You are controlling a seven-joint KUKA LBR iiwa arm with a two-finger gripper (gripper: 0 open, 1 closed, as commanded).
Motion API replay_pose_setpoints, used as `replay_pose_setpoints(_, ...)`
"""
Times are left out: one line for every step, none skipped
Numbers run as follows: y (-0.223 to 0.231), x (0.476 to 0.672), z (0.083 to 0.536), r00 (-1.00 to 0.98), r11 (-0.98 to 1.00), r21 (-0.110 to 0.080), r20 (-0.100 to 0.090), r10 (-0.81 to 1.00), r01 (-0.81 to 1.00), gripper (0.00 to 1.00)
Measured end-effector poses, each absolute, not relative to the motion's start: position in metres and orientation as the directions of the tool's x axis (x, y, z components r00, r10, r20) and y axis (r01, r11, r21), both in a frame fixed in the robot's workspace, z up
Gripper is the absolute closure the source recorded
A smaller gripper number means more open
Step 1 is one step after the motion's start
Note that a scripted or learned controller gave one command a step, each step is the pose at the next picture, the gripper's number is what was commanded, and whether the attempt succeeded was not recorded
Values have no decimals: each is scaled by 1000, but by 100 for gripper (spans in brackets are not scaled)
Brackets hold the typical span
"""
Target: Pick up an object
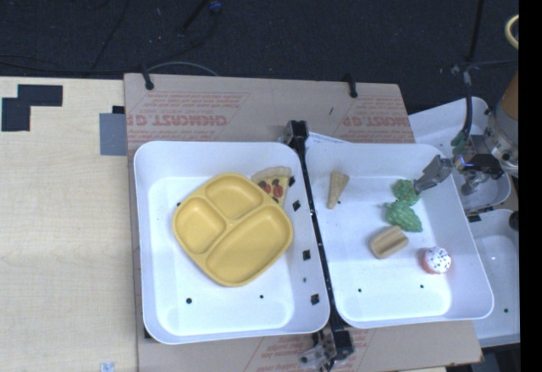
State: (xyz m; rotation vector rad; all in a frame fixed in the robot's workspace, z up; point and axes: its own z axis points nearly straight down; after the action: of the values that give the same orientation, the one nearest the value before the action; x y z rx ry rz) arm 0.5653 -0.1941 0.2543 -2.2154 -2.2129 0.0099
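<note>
We are at the approach step: nothing is lifted yet, and our tool (pixel 451 172) hangs over the far right rim of the right bin (pixel 474 277), reaching in from the right. One dark finger (pixel 432 173) slants down toward the green leafy toy (pixel 405 203), its tip just beside the toy's upper lobe; whether it touches we cannot tell, and we cannot tell either whether the tool stands apart or together, since the second finger is lost against the wrist hardware. The green toy seems the likeliest target, lying near the right wall of that bin, with a tan block (pixel 388 241) just below it, a small pink-and-white ball (pixel 437 260) toward the near right corner, and a cone (pixel 337 188) well apart to the left. The left bin (pixel 169 311) carries a yellow divided plate (pixel 233 229) with a pizza slice toy (pixel 273 183) touching its far edge. Next, we judge, the tool must shift left over the green toy, straddle it, descend and close.
</note>
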Motion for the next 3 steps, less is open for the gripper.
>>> replay_pose_setpoints(-194, 567, 259, 0, 0, -3, 1, 1000, 1000, 0)
replay_pose_setpoints(-195, 565, 195, 0, 0, -8, 2, 1000, 1000, 0)
replay_pose_setpoints(-195, 562, 130, 0, 0, -8, 3, 1000, 1000, 0)
